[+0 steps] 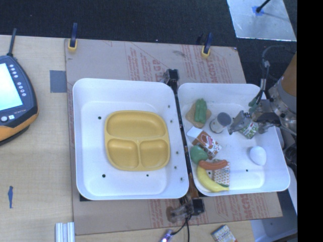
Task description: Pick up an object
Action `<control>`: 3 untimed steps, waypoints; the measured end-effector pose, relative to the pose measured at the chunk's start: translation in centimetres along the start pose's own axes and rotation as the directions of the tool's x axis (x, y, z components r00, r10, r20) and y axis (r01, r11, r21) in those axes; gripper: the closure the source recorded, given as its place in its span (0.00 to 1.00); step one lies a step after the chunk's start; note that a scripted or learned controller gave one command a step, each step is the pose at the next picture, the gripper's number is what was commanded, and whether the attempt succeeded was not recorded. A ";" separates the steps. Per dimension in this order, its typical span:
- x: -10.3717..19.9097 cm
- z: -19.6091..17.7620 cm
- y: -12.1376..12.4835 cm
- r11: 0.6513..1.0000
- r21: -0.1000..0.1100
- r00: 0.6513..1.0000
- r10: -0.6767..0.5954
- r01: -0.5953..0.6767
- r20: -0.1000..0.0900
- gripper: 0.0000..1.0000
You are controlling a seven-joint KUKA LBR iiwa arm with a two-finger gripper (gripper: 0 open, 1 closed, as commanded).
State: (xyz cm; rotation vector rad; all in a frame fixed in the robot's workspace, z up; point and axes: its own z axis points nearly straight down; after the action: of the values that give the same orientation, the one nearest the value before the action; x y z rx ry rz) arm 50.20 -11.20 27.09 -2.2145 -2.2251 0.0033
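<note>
Right now tool (pixel 242 126) in right bin (pixel 272 183) looks clamped on small green-white packet (pixel 249 130) near grey cup (pixel 220 121); lift straight up, slow, clear of white egg (pixel 257 155).

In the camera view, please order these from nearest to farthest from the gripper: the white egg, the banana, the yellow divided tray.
Measured from the gripper, over the right bin:
1. White egg, just below it in the right bin.
2. Banana, at that bin's lower left.
3. Yellow divided tray, in the left bin.
</note>
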 end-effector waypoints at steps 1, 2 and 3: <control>0.8 7.8 8.0 1.000 0.002 1.000 -0.001 0.001 0.002 0.00; -5.1 16.8 10.0 1.000 0.001 1.000 0.000 0.000 0.001 0.00; -5.3 15.8 10.0 1.000 0.004 1.000 -0.004 0.004 0.003 1.00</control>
State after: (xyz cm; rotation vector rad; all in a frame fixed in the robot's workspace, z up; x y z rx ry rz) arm 60.13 -16.41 11.24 -2.2091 -2.2293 0.0113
